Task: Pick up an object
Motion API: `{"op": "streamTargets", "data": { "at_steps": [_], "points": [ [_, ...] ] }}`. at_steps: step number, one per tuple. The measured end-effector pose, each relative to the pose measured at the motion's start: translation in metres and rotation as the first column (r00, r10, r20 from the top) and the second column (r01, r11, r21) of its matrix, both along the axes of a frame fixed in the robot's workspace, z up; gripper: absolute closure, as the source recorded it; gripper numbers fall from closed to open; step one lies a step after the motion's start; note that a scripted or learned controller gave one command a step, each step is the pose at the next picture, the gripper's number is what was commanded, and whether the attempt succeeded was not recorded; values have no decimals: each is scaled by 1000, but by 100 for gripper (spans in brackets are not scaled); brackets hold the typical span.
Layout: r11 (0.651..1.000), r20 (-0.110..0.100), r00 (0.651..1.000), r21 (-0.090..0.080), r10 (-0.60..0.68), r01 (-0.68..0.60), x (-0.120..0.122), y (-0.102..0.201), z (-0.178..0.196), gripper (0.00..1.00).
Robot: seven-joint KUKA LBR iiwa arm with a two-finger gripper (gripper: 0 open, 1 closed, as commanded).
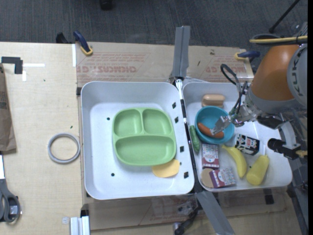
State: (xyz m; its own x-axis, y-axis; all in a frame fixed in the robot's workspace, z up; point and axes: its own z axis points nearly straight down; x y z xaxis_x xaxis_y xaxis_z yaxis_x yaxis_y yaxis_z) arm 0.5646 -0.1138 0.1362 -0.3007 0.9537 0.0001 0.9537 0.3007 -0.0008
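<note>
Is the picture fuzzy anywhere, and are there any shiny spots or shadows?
In the camera view, the green tray and left bin look fairly sharp under soft, even light; the bin's white floor is bright but not glaring; the tray casts only a faint shadow; the gripper over the blue bowl looks slightly blurry.

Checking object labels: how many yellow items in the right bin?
2: a banana near the bin's middle, and a yellow bottle-like item just right of it by the front edge. More could be hidden beneath the arm.
</note>
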Motion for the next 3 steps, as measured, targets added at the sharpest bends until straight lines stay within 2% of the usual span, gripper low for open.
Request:
{"op": "streamTargets", "data": {
  "at_steps": [1,2,3],
  "points": [
    [999,4,999,-1,44,-44,40,-7,33,0],
    [989,16,989,-6,149,-149,29,-23,-36,0],
    [997,16,997,-1,82,-82,12,-21,-36,0]
  ]
}}
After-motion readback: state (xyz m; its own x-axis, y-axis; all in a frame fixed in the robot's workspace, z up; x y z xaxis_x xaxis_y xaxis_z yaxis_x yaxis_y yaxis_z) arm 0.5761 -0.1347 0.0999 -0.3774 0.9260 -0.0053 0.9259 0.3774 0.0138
